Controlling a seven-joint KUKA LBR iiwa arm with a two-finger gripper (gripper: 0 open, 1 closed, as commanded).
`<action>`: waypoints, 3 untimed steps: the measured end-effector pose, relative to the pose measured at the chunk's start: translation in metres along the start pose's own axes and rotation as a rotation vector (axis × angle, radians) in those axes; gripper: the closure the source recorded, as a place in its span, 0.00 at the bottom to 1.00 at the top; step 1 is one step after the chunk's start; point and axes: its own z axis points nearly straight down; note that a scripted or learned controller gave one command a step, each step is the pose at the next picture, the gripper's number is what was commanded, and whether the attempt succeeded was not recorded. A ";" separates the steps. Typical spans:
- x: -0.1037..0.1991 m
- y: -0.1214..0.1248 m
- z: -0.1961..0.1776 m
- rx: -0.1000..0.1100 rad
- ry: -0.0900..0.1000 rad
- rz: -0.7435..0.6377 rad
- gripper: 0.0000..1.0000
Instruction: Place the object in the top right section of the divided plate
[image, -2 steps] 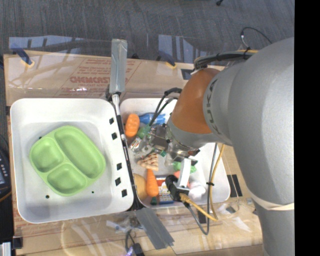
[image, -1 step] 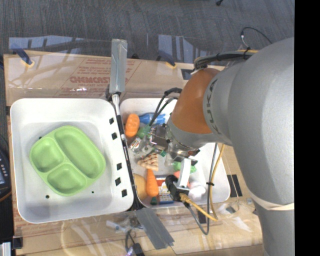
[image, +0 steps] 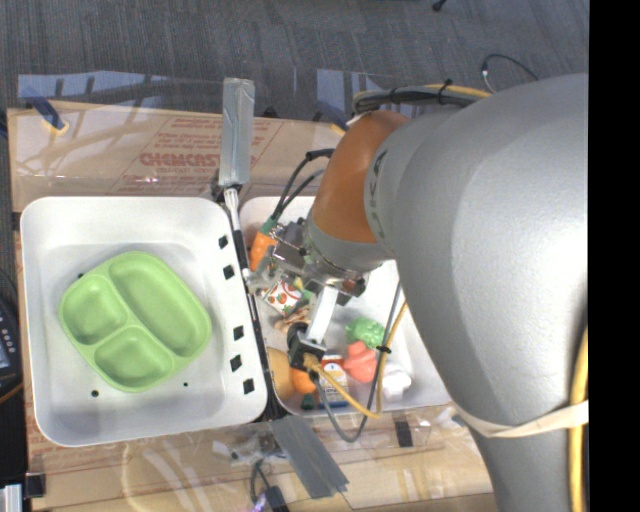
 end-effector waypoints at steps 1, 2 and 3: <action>0.044 -0.053 0.001 0.005 -0.001 0.265 0.00; 0.082 0.028 -0.044 -0.001 0.001 0.033 0.00; 0.137 -0.050 0.054 0.004 -0.003 0.186 0.00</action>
